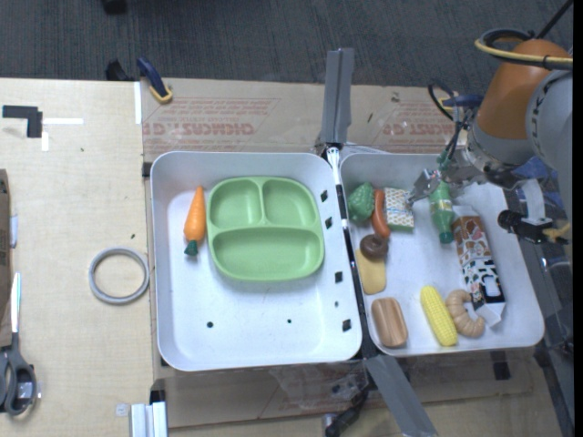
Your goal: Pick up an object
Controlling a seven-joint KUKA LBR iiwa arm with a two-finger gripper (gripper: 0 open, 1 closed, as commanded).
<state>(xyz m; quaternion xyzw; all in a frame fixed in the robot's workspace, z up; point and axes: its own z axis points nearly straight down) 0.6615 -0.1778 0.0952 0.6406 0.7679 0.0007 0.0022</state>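
The gripper (435, 188) sits low in the right bin (519, 335), at the top of a green bottle (443, 213); whether it is clamped on it cannot be told. A poor hold on the slim neck could let the bottle slip, or nudge the neighbouring snack packet (477, 260).

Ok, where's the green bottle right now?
The green plastic bottle lies in the right white bin, toward its far side, directly below the end effector, between the small printed box and the tall patterned carton.

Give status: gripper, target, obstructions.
Gripper low in right bin, at green bottle; grasp unconfirmed. Snack box and long packet crowd the bottle.
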